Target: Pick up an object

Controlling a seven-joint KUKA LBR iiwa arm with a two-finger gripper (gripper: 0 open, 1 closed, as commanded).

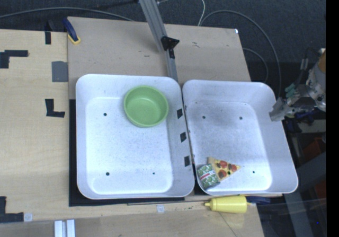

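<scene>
- We see the gripper (279, 110) at the right bin's (265, 93) outer rim, beyond its right edge; we cannot tell its state.
- A green bowl (146, 106) sits in the left bin (87, 124), upper middle.
- A pizza slice (224, 167) and a small green packet (208, 175) lie touching at the right bin's near left corner.
- A yellow bottle (229, 204) lies on the bench, just outside that bin.

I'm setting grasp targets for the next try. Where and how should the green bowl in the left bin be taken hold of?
Probably by its rim. The green bowl sits upright, mouth open to the camera, near the back of the left bin, with free floor around it. Bring the end effector straight down, one finger inside the wall and one outside, preferably on the side away from the bin's wall.
</scene>
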